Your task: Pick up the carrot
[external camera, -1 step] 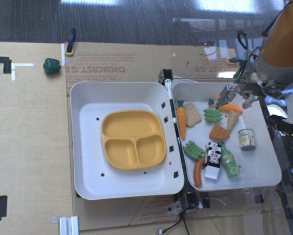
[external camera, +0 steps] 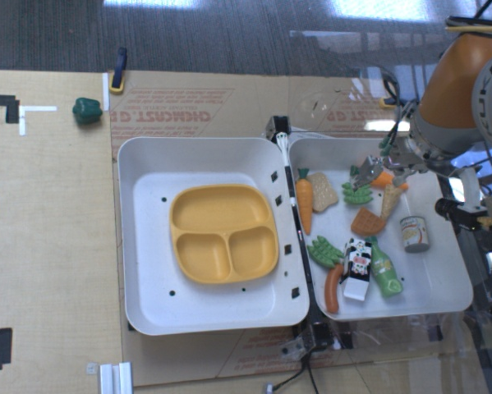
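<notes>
So the gripper is hanging over the back of the right bin, and from where I'm standing I honestly can't tell its state, since it's lost in clutter. The carrot sits off to the gripper's far side, lying along the divider wall, tip toward the front. My guess is that wall makes it awkward, with no room on one side. A bread slice touches its other side. The yellow plate in the left bin is well away.
</notes>
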Available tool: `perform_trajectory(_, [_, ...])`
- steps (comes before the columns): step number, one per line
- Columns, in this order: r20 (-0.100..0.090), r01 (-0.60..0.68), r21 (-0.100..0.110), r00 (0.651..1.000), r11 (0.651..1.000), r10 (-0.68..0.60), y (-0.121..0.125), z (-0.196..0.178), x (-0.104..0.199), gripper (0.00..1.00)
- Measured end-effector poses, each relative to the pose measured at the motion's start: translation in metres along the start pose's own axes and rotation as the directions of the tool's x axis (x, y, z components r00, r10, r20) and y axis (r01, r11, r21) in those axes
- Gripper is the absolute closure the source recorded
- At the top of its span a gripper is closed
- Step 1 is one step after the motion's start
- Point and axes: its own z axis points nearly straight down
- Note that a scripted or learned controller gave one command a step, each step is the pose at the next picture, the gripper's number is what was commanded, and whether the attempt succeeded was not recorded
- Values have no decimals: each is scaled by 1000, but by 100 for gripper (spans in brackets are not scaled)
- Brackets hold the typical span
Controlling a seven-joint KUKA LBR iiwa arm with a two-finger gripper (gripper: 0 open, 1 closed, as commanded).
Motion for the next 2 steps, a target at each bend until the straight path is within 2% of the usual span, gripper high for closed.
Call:
perform_trajectory(1, [-9,-59,-8,998,998,59,34,52,-70,0])
perform_trajectory(2, [-1,-56,-9,998,998,56,34,42,-72,100])
